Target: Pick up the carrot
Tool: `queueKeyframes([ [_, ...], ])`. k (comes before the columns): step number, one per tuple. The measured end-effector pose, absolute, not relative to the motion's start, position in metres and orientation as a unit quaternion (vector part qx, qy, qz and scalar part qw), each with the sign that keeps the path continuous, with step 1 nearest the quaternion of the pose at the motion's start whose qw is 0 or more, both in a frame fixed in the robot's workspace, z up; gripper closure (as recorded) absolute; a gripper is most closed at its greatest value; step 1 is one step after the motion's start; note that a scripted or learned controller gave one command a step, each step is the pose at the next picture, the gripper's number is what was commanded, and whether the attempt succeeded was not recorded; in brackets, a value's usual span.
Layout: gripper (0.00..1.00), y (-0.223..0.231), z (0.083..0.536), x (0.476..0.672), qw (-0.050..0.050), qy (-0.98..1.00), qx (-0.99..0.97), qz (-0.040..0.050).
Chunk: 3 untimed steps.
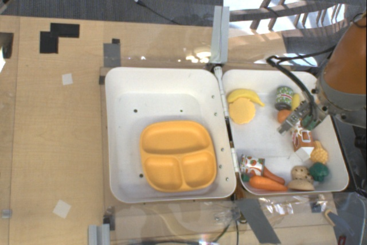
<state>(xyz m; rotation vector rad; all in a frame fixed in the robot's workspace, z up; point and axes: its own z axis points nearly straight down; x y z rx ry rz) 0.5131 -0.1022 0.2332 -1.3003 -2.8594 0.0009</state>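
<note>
We are noting carrot point(267, 183) lying flat at right bin point(269, 140) front edge, touching can point(251, 166). Gripper point(298, 119) hovering further back, its opening: cannot tell. We are advising approach from above, straddling mid-body crosswise, clear of can.

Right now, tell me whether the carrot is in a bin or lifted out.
In. The carrot lies flat along the right bin's front edge; the hand is apart from it.

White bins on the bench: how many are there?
2. The left bin holds an orange tray; the right bin, touching it, holds the toy food.
</note>
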Motion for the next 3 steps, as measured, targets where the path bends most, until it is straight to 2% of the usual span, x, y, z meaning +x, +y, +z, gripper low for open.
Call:
queueKeyframes([
  [1,1.0,-0.171,0.296,0.547,-0.007,-0.93,-0.367,-0.0001],
  [2,1.0,-0.126,0.288,0.581,-0.005,-0.935,-0.354,-0.0017],
  [3,1.0,-0.111,0.279,0.52,-0.004,-0.929,-0.37,-0.0012],
])
